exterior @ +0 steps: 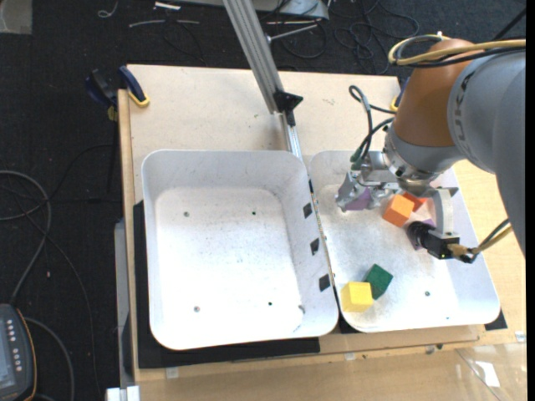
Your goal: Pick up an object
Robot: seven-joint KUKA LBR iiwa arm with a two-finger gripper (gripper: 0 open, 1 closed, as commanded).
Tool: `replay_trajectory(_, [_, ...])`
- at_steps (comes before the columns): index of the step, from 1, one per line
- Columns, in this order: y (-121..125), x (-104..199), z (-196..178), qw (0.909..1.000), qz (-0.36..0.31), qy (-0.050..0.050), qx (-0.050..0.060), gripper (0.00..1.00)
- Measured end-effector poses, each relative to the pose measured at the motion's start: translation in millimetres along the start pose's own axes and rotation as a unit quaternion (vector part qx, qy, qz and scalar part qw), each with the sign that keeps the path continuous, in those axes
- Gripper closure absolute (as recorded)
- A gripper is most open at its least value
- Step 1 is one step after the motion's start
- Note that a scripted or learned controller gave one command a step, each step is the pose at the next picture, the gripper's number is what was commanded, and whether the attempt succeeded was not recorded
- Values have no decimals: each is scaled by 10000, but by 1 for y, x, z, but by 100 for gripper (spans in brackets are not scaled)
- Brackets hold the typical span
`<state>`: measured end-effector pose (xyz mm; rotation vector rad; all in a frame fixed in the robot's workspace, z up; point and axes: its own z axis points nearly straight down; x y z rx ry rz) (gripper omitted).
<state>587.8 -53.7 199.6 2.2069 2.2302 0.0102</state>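
— Four small things lie in the right bin (468, 303): a yellow block (357, 295) touching a green block (379, 279) near its front, an orange block (400, 209) farther back, and a purple piece (361, 199) just left of the orange one.

— Where is the gripper (368, 192)?

— Low over the far part of that bin, right at the purple piece. The arm (451, 107) reaches in from the right, so its wrist covers much of that corner.

— Are the fingers closed on anything?

— I cannot tell; they are small and the wrist hides their spacing. The purple piece sits at them, but whether it is gripped is unclear.

— Why go there?

— My guess: the purple and orange pieces sit closest to the arm's reach. The left bin (167, 174) on the counter (209, 98) likely waits to receive things.
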Motion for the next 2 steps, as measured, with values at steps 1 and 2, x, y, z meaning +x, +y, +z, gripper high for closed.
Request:
replay_trajectory(1, [-21, 68, 5, 10000, 7, 8, 57, 100])
replay_trajectory(2, [-21, 64, 5, 10000, 38, -10, 46, 0])
